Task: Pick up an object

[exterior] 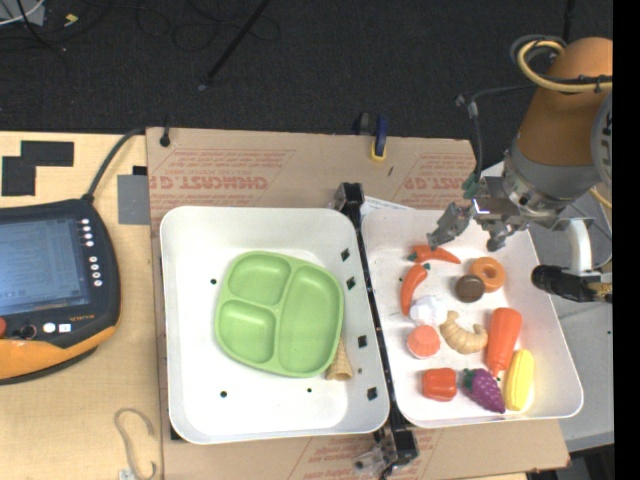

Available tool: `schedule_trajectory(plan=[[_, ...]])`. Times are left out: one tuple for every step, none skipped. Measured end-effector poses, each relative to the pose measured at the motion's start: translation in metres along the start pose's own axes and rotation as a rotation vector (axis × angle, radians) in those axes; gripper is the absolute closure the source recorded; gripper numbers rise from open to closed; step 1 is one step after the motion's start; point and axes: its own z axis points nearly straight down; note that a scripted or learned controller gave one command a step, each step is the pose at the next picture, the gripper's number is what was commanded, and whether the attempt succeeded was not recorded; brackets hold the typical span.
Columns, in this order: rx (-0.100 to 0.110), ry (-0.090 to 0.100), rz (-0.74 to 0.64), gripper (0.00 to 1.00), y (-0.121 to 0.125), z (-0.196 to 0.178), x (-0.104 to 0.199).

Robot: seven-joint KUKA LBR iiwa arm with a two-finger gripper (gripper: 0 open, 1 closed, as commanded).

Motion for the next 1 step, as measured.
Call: schedule_trajectory(plan=[[-0.014, -0.002, -0.002, 0.0, 0.0022, -0.0078, -0.0001]])
